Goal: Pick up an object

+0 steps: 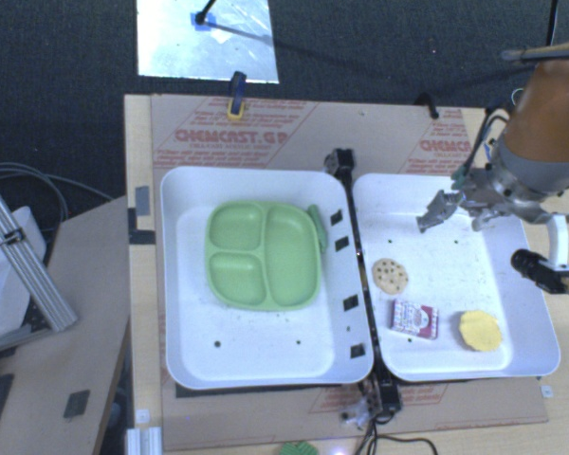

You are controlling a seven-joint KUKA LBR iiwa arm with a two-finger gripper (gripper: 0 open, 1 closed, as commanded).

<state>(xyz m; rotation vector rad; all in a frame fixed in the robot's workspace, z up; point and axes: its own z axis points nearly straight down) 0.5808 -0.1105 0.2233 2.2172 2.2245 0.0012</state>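
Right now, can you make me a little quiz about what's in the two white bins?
1. True or false: the green plate lies in the left bin.
2. Which sits nearest the cookie? A) red packet B) green plate C) yellow round thing
3. Over which bin does the gripper hover: the left or the right bin?

Key: 1 true; 2 A; 3 right.

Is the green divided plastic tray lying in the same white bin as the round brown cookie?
No, the green divided plastic tray lies in the left bin, the round brown cookie in the right one.
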